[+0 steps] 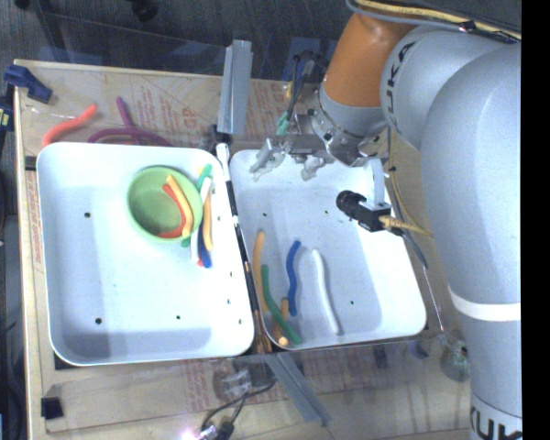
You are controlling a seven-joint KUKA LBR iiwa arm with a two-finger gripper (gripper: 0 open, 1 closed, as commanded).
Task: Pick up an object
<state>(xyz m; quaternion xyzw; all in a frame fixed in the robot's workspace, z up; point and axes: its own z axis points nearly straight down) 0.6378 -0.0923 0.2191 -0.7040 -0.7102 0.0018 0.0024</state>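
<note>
My gripper (289, 157) hangs over the far end of the right bin (399, 287), open, with nothing between its fingers (265, 159). Nearer the front of that bin lie an orange stick (258, 253), a green curved piece (277, 308), a blue wavy piece (293, 275) and a white piece (324, 291), all well apart from the gripper. In the left bin (101, 282) a green bowl (156, 204) holds orange, yellow and red strips (179, 206). White, green and blue strips (204, 220) lean at the bowl's right side.
Behind the left bin, on the bench, lie an orange piece (71, 124) and a purple tube (128, 136). A grey metal rail (235, 85) stands behind the gap between the bins. The arm's grey body (467, 154) covers the right side.
</note>
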